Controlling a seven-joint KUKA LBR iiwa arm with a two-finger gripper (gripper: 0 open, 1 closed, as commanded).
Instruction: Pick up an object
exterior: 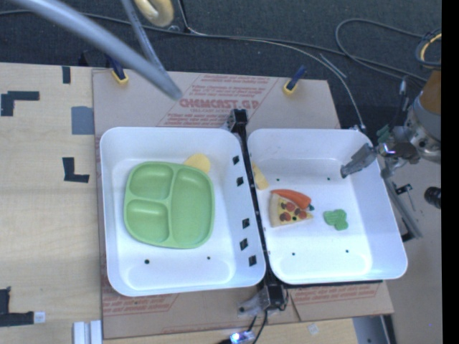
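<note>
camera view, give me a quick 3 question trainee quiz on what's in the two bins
1. True or false: the green tray lies in the right bin.
2. Which lies nearest the pizza slice? A) broccoli B) carrot C) green tray
3. Fill in: the end effector hovers over the right bin's ____ corner, as the view shows it.

Key
1. False. It lies in the left bin.
2. B. The carrot touches the slice's upper edge.
3. Upper right, apart from the toy food.
</note>
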